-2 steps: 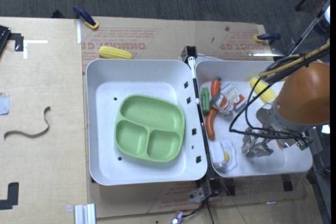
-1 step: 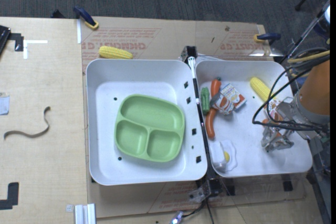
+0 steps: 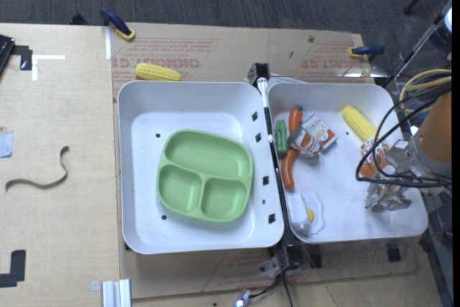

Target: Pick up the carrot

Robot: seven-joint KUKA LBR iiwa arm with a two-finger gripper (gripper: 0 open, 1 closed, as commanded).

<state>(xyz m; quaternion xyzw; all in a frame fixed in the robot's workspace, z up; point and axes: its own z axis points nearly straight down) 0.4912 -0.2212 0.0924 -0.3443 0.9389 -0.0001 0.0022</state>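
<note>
The carrot (image 3: 288, 170) is a slim orange piece with a green top (image 3: 280, 134), lying along the left wall of the right bin (image 3: 338, 230). A shorter red-orange piece (image 3: 295, 117) lies just above it. My gripper (image 3: 387, 200) hangs low over the bin's right side, near the front right corner and well to the right of the carrot. Cables and wrist parts crowd around it, and a small orange patch (image 3: 368, 167) shows by its left side. Nothing can be made out in its grasp.
The right bin also holds a corn cob (image 3: 358, 122), a white-and-orange packet (image 3: 314, 136) and a clear wrapper with a yellow spot (image 3: 307, 212). A green divided plate (image 3: 206, 175) lies in the left bin (image 3: 136, 154). Another corn cob (image 3: 158, 71) rests on the cardboard behind.
</note>
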